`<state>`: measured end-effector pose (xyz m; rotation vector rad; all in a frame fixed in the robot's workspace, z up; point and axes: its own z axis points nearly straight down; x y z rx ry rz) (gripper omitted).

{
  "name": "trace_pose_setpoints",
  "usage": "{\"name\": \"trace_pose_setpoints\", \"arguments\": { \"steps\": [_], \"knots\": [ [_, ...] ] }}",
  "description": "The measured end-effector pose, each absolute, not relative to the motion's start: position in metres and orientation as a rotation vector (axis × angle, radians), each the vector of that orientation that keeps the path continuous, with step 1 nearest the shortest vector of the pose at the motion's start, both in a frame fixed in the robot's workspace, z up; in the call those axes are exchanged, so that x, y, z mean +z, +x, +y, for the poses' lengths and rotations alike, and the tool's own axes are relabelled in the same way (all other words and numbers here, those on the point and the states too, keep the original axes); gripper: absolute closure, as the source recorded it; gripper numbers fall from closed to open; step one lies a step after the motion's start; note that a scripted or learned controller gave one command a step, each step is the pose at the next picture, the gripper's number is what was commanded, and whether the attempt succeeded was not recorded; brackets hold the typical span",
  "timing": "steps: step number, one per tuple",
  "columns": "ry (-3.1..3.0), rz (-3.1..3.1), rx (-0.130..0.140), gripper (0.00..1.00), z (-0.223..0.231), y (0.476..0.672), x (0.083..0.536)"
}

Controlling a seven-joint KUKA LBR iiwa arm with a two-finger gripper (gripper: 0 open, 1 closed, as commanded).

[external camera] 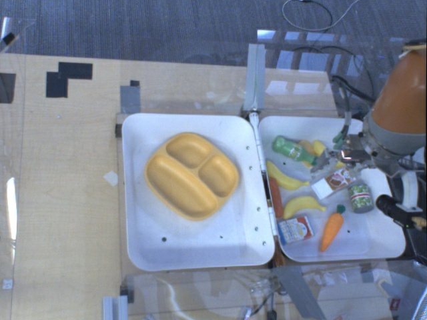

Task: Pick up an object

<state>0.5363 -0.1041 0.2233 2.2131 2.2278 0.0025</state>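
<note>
A grey arm with an orange band reaches in over the right-hand bin (393,249), its gripper (341,153) poised low above a small white carton with a red label (335,181) near the bin's centre; nothing can be seen between the fingers, and whether they are spread or closed cannot be told from this angle. Around that carton lie the bin's other toys: a green bottle (291,149) up and to its left, a yellow piece (312,147) beside the bottle, two bananas (287,177) (303,206) to its left, a reddish stick (275,197) along the bin's left wall, a small juice box (295,230) below left, a carrot (331,229) below, and a green can (360,197) just to its right. Well to the carton's left, the neighbouring bin (143,245) holds a yellow three-compartment plate (192,175), lying flat and apart from the walls.
</note>
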Motion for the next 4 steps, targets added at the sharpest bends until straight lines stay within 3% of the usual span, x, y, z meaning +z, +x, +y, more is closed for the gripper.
{"name": "trace_pose_setpoints", "arguments": {
  "steps": [1,2,3,4],
  "knots": [
    [2.12,2.27,0.026,0.0,-0.157,0.556,0.118],
    [2.025,2.343,0.045,0.0,-0.173,0.556,0.108],
    [2.014,2.339,0.052,1.0,-0.173,0.56,0.12],
    [1.85,2.514,0.013,1.0,-0.15,0.512,0.091]
  ]
}}
